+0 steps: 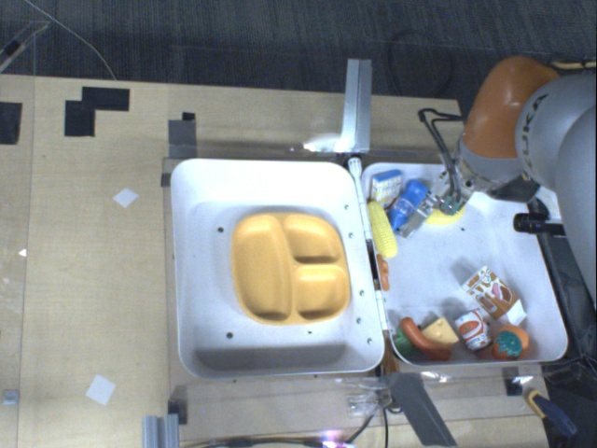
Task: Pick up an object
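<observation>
Blue bottle (408,204) in right bin (546,283); yellow tray (288,266) in left bin (191,278)

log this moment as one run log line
arm: over right white bin | gripper: by blue bottle | yellow divided tray: left bin

— Where is the arm (550,119)?

— At the right side, reaching in toward the left. Its grey body fills the upper right corner, and the orange band (499,105) sits just above the wrist.

— And the wrist?

— It tips downward and to the left, below the orange band, with a dark cable looping out beside it.

— Can you see the end effector (451,197)?

— Yes, small and low at the wrist's tip, pointing down. It is too small and blurred to judge how its tip is set.
</observation>
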You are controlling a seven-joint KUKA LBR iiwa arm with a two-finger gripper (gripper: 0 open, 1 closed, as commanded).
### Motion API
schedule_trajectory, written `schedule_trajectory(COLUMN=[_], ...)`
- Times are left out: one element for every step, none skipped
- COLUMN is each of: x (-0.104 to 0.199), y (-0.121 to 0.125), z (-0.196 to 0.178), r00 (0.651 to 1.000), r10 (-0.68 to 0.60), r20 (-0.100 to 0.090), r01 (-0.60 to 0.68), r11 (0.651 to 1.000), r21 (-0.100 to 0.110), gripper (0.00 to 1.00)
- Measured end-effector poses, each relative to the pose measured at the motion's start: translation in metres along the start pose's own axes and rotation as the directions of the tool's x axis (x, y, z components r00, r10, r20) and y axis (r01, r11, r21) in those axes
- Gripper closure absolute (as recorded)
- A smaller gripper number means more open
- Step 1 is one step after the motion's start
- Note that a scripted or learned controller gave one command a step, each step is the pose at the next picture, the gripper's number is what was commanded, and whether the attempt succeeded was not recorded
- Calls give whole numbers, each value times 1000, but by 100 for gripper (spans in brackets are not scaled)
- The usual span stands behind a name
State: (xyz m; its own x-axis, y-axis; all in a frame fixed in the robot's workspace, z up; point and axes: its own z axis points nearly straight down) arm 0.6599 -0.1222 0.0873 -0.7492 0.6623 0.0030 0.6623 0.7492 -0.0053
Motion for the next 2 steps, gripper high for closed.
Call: schedule_trajectory(x=[-32, -34], y=[-37, -34], z=[0, -15], r00=[970, 972], r10=[244, 235], r20=[7, 16], r01=[-244, -235], r11=[970, 972], r21=[-12, -18], gripper=[0, 100])
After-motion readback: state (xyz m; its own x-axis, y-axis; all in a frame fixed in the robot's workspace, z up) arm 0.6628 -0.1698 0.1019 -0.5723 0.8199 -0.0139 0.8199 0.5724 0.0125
